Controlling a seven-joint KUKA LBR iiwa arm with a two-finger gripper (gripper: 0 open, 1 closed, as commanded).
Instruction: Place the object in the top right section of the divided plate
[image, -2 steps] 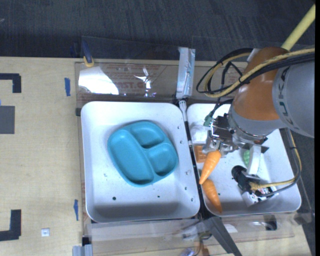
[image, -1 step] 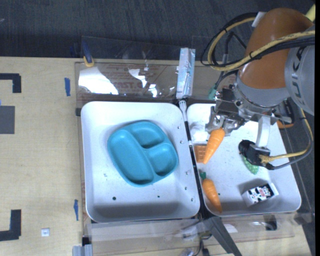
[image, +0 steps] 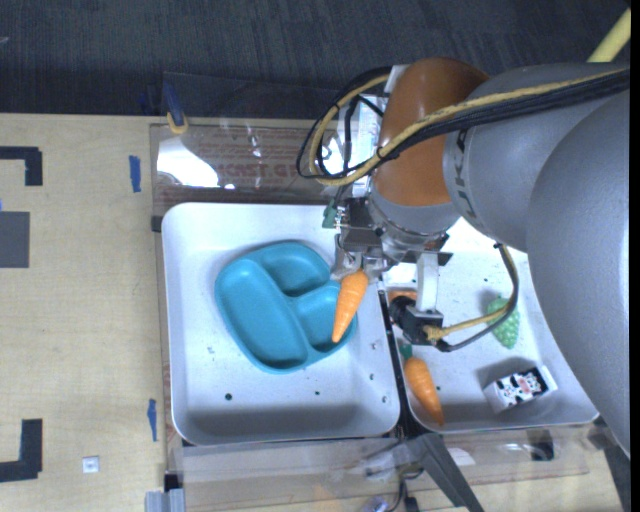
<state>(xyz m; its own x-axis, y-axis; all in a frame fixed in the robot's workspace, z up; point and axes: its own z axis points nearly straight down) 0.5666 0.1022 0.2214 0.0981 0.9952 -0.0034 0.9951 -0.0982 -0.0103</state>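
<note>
Hanging from the end effector (image: 352, 268), an orange toy carrot (image: 347, 303) is pinched at its top between the fingers.
Camera view: the carrot dangles above the right edge of the blue divided plate (image: 270, 310) in the left bin (image: 200, 400); a second carrot (image: 422, 388) lies in the right bin (image: 560, 405) on the bench (image: 70, 330).

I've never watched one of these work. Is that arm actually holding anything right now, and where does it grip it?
Yes: the gripper holds a small orange toy carrot by its thick top end; the pointed tip hangs down over the blue divided plate.
</note>
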